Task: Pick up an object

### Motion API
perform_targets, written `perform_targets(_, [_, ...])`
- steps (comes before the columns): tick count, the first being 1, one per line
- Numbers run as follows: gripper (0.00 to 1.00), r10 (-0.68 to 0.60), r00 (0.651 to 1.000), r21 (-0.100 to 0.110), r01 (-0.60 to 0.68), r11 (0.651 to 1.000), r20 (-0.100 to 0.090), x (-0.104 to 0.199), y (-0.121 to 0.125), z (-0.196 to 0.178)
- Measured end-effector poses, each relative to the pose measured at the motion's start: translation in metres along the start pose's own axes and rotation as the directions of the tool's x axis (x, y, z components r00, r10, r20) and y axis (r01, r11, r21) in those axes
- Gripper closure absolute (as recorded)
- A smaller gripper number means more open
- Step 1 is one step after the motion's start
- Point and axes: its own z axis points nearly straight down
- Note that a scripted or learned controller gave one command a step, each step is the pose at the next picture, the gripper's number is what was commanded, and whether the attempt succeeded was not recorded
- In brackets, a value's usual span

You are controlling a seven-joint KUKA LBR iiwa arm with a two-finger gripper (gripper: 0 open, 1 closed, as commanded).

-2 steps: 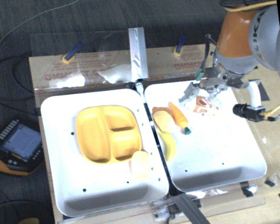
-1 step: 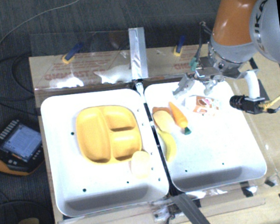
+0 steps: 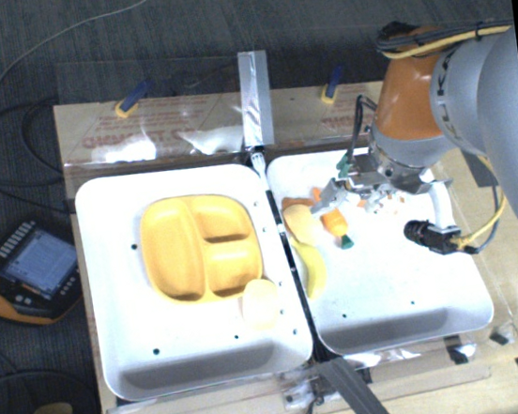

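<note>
In the right bin [image 3: 414, 309] a small orange carrot with a green tip [image 3: 336, 226] lies near the upper left. My gripper [image 3: 331, 197] hangs right above its orange end, reaching in from the right below the orange wrist band [image 3: 408, 101]. To the left of the carrot are an orange slice-shaped piece [image 3: 294, 210], a pale round piece [image 3: 301, 231] and a yellow banana [image 3: 312, 268] along the bin's left wall.
The left bin [image 3: 128, 361] holds a yellow divided tray [image 3: 198, 245] and a pale round object [image 3: 260, 299] at its lower right. A black cable connector [image 3: 430, 234] hangs over the right bin. A handheld pendant [image 3: 31, 269] lies left of the bench.
</note>
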Motion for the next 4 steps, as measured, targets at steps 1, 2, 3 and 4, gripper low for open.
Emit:
perform_targets(1, [0.00, -0.085, 0.996, -0.025, 0.085, 0.996, 0.003, 0.001, 0.020, 0.058])
perform_targets(2, [1.00, -0.085, 0.996, -0.024, 0.085, 0.996, 0.000, 0.002, 0.021, 0.050])
perform_targets(3, [1.00, -0.037, 0.999, -0.002, 0.037, 0.999, 0.001, 0.078, 0.044, -0.028])
perform_targets(4, [1.00, -0.214, 0.977, -0.001, 0.214, 0.977, 0.004, 0.079, 0.065, -0.028])
